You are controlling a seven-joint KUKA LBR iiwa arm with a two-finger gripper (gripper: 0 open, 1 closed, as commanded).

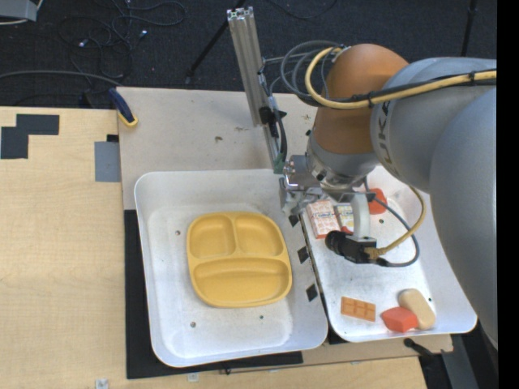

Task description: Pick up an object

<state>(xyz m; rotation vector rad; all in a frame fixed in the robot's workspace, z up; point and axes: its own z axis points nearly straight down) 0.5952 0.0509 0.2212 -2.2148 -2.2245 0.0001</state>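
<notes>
2 bins on the worktop; the gripper (318, 207) hovers over the carton (330, 217), jaws' state impossible to tell. Reaching step; next, descend squarely.

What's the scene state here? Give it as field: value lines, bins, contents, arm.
left bin: holds a yellow divided plate, three compartments, lying flat
right bin: holds an orange waffle-like piece, a red piece, a tan piece touching the red one, and a white-and-red packet near the far end
arm: reaches in from the right, wrist above the far end of the right bin
gripper: near the wall between the bins; finger state unclear
held object: none visible
</notes>
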